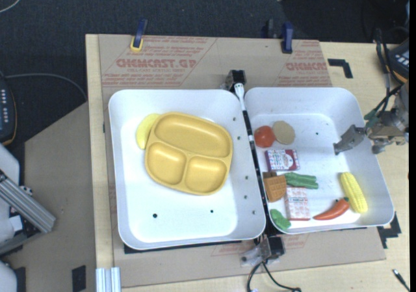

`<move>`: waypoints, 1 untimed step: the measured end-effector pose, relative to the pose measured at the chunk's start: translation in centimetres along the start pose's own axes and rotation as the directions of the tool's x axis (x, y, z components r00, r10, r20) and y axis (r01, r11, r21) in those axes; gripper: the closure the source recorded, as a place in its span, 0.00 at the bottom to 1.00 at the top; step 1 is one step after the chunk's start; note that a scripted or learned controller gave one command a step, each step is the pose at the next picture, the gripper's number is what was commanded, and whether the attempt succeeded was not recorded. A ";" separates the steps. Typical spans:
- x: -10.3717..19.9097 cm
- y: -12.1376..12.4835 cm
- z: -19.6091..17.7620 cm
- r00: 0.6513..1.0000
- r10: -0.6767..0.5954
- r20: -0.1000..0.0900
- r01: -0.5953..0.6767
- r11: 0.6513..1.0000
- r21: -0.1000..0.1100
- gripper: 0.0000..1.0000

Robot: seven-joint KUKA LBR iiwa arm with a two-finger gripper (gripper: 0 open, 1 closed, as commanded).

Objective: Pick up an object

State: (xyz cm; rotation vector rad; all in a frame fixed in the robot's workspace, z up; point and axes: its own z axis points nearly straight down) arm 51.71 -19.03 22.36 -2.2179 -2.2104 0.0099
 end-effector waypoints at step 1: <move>0.0 0.3 -0.6 1.000 -0.003 0.003 0.003 1.000 -0.012 0.00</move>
